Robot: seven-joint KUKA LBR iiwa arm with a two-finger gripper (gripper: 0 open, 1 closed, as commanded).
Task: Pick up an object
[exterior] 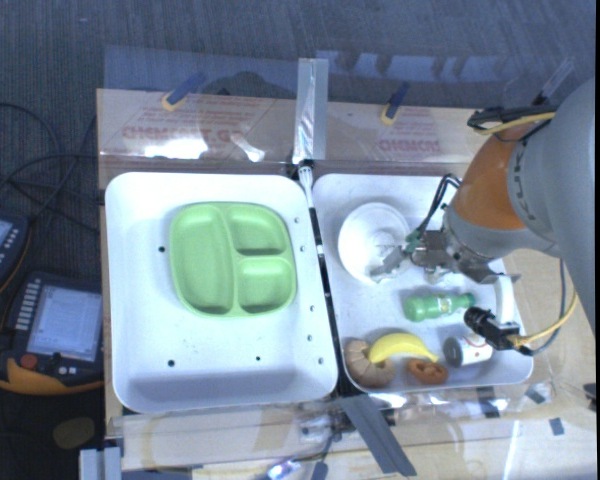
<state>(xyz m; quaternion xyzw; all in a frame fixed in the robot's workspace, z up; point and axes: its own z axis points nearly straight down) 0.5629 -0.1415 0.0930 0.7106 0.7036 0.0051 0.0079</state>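
White bowl (365,236), the object nearest the gripper (393,261), is lying in the right bin (325,268), with its near rim just under the fingertips. Far to the gripper's left, a green divided plate (232,258) is sitting in the left bin (130,298), well apart from the tool. The gripper itself is hovering at the bowl's lower right edge; nothing is showing between its fingers, and whether they are spread or closed cannot be told from this slanted view. Just below the gripper, a green bottle (435,306) is lying on its side. Further below, along the bin's near wall, a brown doughnut-like piece (365,363), a banana (400,347), a small orange piece (428,370) and a small white cylinder (450,353) are resting close together. To the right, the arm (525,193) is reaching in. The step in hand appears to be the approach, with no grasp yet made. The next move is calling for a descent over one rim or one object, then a firm closing.
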